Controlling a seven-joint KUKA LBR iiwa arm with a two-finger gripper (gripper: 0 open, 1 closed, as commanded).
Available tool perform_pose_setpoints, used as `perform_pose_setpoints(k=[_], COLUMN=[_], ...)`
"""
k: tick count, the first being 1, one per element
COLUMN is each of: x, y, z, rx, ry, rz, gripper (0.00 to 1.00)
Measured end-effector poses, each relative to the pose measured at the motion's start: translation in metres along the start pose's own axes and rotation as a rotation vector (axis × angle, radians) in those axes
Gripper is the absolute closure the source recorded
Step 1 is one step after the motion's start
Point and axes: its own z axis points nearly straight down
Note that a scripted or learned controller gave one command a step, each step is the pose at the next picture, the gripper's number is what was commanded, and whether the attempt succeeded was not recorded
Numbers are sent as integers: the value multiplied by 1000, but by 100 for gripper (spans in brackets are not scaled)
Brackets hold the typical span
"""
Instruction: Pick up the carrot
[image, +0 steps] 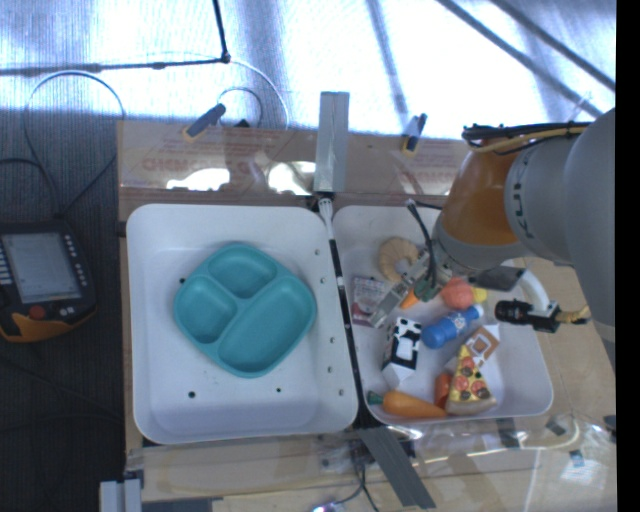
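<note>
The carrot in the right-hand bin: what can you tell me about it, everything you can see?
The carrot is a small, smooth orange toy, plastic by its look, tapering toward the right. It lies flat near the front edge of the right bin, by the left corner. Its tip reaches the pizza slice; a black-and-white carton sits just behind it. The gripper is apart from it.
</note>
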Motion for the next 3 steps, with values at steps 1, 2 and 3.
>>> perform_pose_setpoints(k=[1, 2, 3], x=[-1, 88, 106], y=[3, 16, 41], z=[-14, -93, -89], rx=[-6, 1, 9], ry=[-6, 7, 12], rz=[-2, 78, 89], gripper=[100, 100, 100])
